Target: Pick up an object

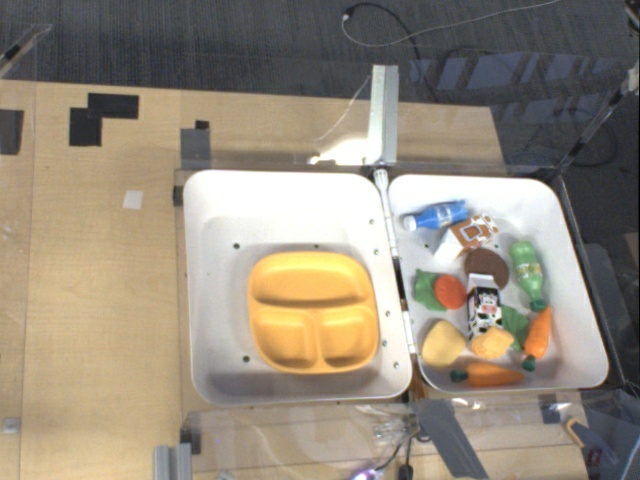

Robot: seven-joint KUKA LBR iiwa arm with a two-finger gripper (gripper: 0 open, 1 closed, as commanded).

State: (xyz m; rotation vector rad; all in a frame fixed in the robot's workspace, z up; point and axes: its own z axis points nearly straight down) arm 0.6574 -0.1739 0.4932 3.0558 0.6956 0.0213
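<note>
Risk, as judged: the toys sat packed tight in the right bin [560, 218], so a descent could clip two at once or skid off a rounded one. Candidates clustered around the brown disc [486, 265]: blue bottle [437, 215] above-left, green bottle [527, 273] right, carrot [538, 332] below-right. Relation to the jaws and jaw state: cannot tell.

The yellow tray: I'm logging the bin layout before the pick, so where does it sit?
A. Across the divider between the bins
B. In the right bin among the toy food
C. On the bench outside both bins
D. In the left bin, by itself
D: the yellow tray lies flat on the floor of the left bin with nothing else beside it, while the toy food is piled in the right bin.
</note>
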